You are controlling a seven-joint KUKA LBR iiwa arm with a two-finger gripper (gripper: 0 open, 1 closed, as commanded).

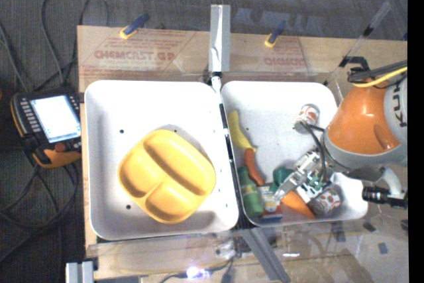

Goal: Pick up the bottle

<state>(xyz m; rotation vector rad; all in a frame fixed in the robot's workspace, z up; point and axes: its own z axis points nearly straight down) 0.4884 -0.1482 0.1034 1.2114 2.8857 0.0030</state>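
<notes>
Gripper: I see my gripper [301, 177] low in the right bin [278, 103], down among the clutter at the near wall; I cannot tell its state from this slant.
Bottle: I take the green bottle [250, 190] to be the target; it lies on its side by the divider, just left of the gripper and apart from it.
Risk 1: the pile is tight, so a descent here may catch the orange carrot-like toy [298, 205] or the printed can [326, 201] instead.
Risk 2: the bottle looks smooth and rounded, so I judge it could roll or squirt out of a pinch.
Risk 3: the banana [237, 132] lies close by and may get dragged.
Materials: glossy plastic toys; hard white bin walls; 1 yellow 3-part tray [167, 174], matte, in the left bin [106, 109].
</notes>
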